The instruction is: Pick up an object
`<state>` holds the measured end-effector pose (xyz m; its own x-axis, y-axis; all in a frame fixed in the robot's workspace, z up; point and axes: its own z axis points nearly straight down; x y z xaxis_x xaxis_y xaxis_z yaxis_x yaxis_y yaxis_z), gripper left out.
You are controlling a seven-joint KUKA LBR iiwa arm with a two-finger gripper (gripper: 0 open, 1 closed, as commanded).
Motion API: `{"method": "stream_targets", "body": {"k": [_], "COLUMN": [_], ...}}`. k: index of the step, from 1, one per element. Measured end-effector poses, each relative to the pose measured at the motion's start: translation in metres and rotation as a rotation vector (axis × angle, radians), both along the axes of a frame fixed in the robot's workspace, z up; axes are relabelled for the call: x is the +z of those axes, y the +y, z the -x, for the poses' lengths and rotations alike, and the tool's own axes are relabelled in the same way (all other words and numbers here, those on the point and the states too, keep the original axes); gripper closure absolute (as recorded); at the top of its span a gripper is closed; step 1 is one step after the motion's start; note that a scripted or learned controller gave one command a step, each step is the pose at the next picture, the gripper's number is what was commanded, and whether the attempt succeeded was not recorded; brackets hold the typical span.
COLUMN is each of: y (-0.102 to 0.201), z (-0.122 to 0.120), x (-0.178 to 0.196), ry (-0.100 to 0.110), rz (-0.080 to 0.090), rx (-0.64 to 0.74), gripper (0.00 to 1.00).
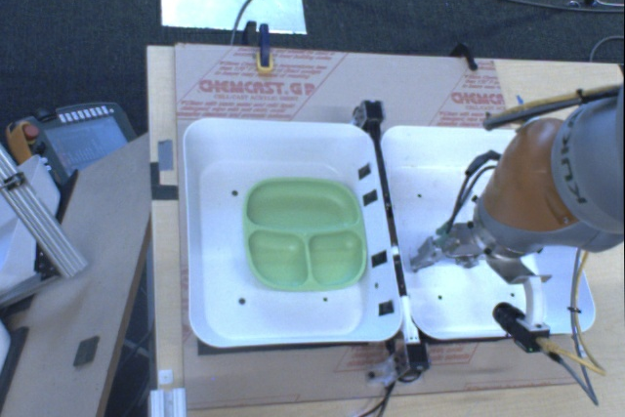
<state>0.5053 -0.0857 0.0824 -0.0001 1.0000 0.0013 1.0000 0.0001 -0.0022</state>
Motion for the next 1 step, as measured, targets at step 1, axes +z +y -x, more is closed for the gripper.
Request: {"method": "stream_targets", "body": {"k": [1], "y": [0.0002], "z": [-0.0014], "x": [0.0113], "ry": [-0.003], "rz": [0.000], "rx": [0.000], "gripper": [1.00]}}
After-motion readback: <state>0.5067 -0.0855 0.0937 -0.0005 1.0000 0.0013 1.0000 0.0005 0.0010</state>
